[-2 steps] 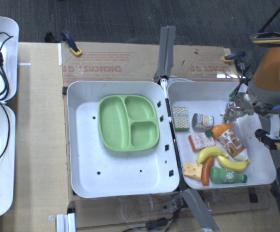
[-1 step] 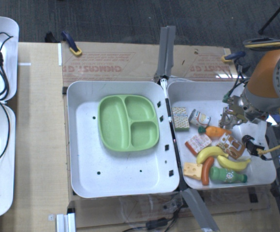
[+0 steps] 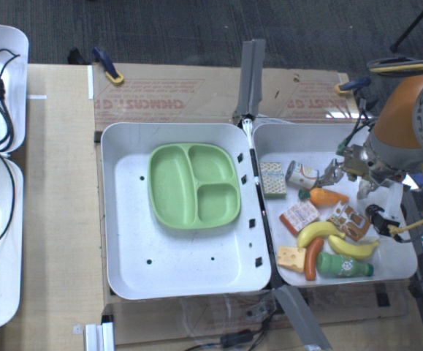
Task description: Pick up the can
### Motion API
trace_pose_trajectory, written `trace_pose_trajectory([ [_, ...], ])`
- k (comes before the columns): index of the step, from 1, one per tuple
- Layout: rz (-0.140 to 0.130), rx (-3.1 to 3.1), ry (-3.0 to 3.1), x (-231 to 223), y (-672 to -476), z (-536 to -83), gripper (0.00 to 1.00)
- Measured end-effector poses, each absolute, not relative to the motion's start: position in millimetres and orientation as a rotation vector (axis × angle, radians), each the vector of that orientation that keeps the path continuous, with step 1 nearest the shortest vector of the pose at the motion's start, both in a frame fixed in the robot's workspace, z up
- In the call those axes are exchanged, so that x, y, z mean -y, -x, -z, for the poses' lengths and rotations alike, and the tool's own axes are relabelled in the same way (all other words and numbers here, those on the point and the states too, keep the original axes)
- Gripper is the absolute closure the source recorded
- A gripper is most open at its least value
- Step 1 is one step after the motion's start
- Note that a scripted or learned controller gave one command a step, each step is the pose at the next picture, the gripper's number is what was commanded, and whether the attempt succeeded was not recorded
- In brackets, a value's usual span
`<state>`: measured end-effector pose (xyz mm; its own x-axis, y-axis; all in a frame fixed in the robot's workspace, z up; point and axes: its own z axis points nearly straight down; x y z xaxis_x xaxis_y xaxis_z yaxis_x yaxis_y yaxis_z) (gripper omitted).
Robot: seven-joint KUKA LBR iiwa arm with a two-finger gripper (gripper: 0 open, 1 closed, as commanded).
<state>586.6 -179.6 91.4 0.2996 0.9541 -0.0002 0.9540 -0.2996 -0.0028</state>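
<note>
reaching in from the right, my arm (image 3: 408, 115) hangs over the right bin (image 3: 269, 134), and its grey and orange bulk runs off the frame edge. my gripper (image 3: 351, 175) sits low over the bin's upper right part; it is a small tangle of metal there, and i cannot tell how far it is spread or whether anything is caught in it.

the can (image 3: 301, 174) lies on its side in the upper middle of the right bin, just left of my gripper, pale and silvery with a touch of colour on its label. whether i touch it is hard to make out. a carrot (image 3: 328, 195) lies just below it, and a small speckled box (image 3: 272, 178) stands to its left near the dividing wall.

lower down the things crowd together: a red and white packet (image 3: 299, 216), a banana (image 3: 318, 232), a second banana (image 3: 354, 247), a brown snack pack (image 3: 347, 221), a cheese wedge (image 3: 291, 258), a sausage (image 3: 312, 257) and a green bottle (image 3: 345, 266).

the left bin (image 3: 123, 269) holds a green divided plate (image 3: 194, 186), with bare white floor around it. the bench (image 3: 58, 196) lies open to the left.
</note>
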Motion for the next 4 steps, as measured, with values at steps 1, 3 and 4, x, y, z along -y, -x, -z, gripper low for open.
trace_pose_trajectory([
  [1,0.005,1.701,2.623,200,-605.9,-92,0.00],
  [3,-0.004,1.379,2.822,171,-658.6,-97,0.00],
  [4,-0.006,0.984,2.982,117,-650.2,-91,0.00],
])
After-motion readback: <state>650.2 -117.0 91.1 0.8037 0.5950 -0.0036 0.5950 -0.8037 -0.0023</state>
